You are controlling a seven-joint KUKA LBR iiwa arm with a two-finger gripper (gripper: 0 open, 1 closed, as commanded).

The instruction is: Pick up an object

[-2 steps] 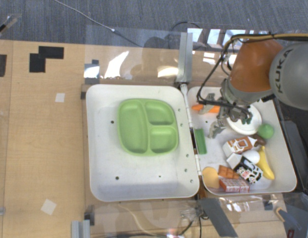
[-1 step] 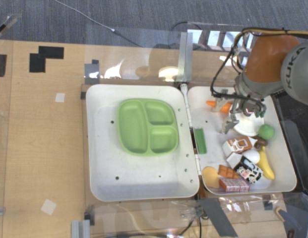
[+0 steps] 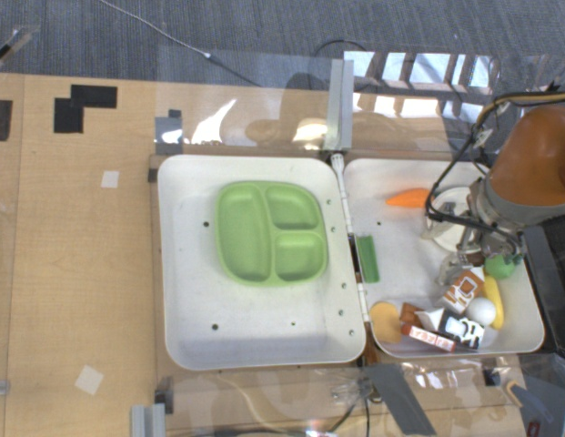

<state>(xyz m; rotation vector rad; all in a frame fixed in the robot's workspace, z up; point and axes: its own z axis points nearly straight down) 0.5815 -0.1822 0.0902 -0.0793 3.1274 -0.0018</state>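
Nearest me, the right bin's point(image 3: 535, 330) front corner is crowded: a white egg point(image 3: 481, 311), a yellow banana point(image 3: 493, 300), a small brown-and-white carton point(image 3: 462, 291) and a red-and-white packet point(image 3: 430, 337) lie touching or overlapping. The hand point(image 3: 468, 260) hangs just above the carton; whether it's open or holding anything I can't tell. Packed that tight, it could nudge a neighbour or close on two things and slip. Farther back lies an orange carrot point(image 3: 408, 198); the left bin point(image 3: 186, 271) holds a green divided plate point(image 3: 269, 232)
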